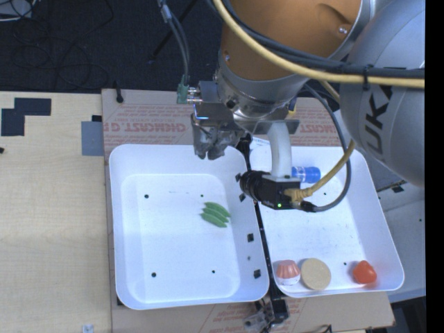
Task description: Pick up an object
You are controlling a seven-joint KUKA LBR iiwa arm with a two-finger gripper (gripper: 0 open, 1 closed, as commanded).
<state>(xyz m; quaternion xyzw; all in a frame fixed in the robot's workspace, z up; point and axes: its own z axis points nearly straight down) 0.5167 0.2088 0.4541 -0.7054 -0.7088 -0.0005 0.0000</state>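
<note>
green pod (216, 214) lies right of centre in left bin (132, 179), apart from walls. jaws (211, 144) hang above bin's far edge; open or shut: cannot tell. descend plumb over pod, straddle short axis.

The hand (210, 146) hangs over the left bin's (132, 241) far edge; green pods (216, 214), perhaps peas, lie inside.
</note>
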